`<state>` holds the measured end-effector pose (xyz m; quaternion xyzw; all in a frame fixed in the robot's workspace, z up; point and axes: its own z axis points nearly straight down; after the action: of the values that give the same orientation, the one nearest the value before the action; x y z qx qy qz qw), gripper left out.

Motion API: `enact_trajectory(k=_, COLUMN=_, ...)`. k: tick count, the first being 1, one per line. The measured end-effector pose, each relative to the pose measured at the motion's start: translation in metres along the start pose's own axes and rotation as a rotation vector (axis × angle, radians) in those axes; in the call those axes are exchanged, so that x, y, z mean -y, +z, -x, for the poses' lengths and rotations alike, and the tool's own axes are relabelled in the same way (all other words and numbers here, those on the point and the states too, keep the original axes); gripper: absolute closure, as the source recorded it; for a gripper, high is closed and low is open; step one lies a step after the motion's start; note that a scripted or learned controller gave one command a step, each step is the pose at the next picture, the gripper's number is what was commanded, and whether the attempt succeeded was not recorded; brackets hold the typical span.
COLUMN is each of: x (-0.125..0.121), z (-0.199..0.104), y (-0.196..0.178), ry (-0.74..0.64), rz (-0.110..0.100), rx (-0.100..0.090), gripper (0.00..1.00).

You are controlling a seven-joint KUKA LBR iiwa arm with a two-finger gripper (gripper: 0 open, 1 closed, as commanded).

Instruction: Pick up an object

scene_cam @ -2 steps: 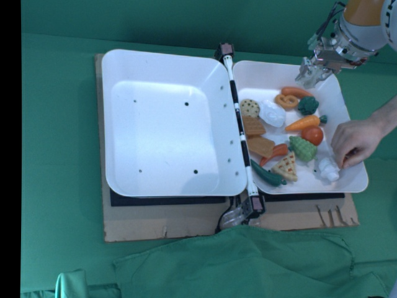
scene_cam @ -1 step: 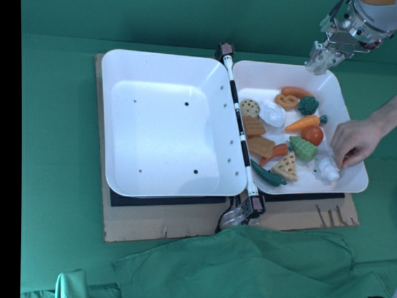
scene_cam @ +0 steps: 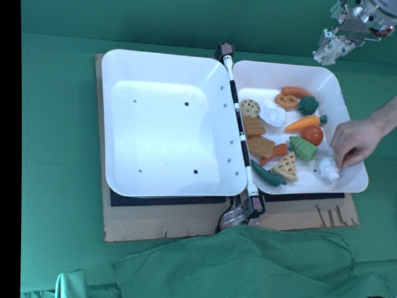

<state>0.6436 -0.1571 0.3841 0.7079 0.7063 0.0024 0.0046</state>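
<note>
1. Camera view: the gripper (scene_cam: 327, 49) hangs above the bench, just beyond the far right corner of the right bin (scene_cam: 332, 79). Whether it is released or clenched cannot be told.
2. The toys lie in the right bin, all nearer the camera than the gripper and apart from it.
3. Closest to the gripper are the pretzel (scene_cam: 287, 100) and broccoli (scene_cam: 307, 105), by the bin's far wall.
4. Further in lie the carrot (scene_cam: 301, 124), tomato (scene_cam: 313, 135), cookie (scene_cam: 250, 108) and waffle (scene_cam: 286, 167).
5. A hand (scene_cam: 355, 143) reaches over the bin's right rim, its fingertips touching a white toy (scene_cam: 328, 170) in the near right corner.
6. The left bin (scene_cam: 167, 123) lies beside the right bin, well apart from the gripper.
</note>
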Motion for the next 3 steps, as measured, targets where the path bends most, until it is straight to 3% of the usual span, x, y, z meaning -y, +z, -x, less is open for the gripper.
enact_trajectory(k=3, x=0.108, z=-0.097, y=0.03, ry=-0.001, rz=-0.01, rx=-0.004, gripper=1.0)
